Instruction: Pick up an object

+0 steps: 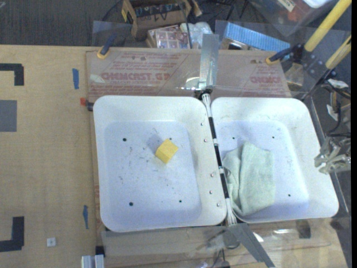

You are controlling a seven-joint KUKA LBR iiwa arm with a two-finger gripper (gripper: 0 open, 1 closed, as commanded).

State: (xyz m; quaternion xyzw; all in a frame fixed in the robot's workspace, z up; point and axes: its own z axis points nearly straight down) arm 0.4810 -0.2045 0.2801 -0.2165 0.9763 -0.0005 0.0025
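Yellow block (166, 151) is what I'm looking at. It's a small cube sitting in the left bin (101, 149), a bit above the middle of the floor and turned so one corner points down the frame. Nothing is touching it. Anyone see the hand? — binwatcher

Sort of. There's a pale metallic shape at the far right, just outside the rim of the right bin (312, 121), about halfway down its side. I take that to be the hand (330, 156), but it's blurry and cut off by the frame, so I can't tell whether it's wide, narrow or holding anything. It's well away from the block, with the whole right bin in between. — kuka_fan

What's in the right bin? — binwatcher

A pale green cloth (254, 177), crumpled and lying along the left half, up against the seam where the two bins meet. The bin floor to its right is bare white with a few dark dots. Both bins sit side by side on the wooden desk (44, 149), with a cardboard sheet (139, 76) lying flat behind them. — kuka_fan
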